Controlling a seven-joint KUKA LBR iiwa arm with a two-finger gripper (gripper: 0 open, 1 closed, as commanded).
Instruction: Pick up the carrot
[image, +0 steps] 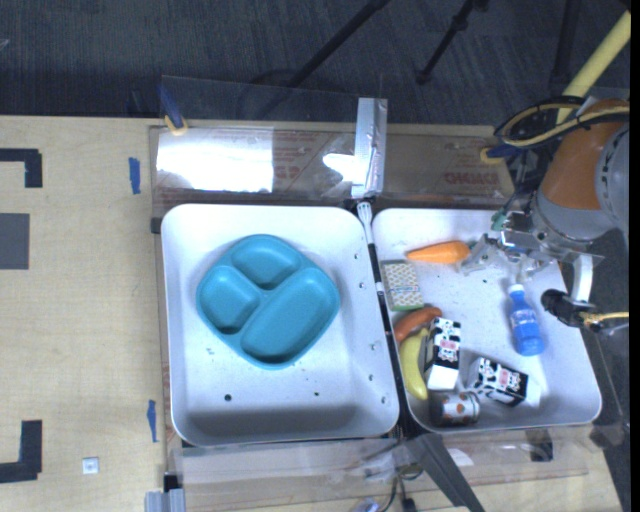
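Note:
The carrot (437, 253) is orange and lies on its side near the back left of the right bin (585, 395). My gripper (505, 250) hangs just to the carrot's right, low over the back of that bin, below the orange band of the arm. It is close to the carrot's thick end. Nothing shows held in it.
A blue bottle (524, 321) lies just in front of the gripper. A checkered pad (402, 283), a red-orange item (414, 320), a banana (411, 366), two black-and-white cartons (446, 346) (500, 380) and a small can (458, 407) crowd the bin's front left. A blue divided plate (267, 298) sits in the left bin (190, 400).

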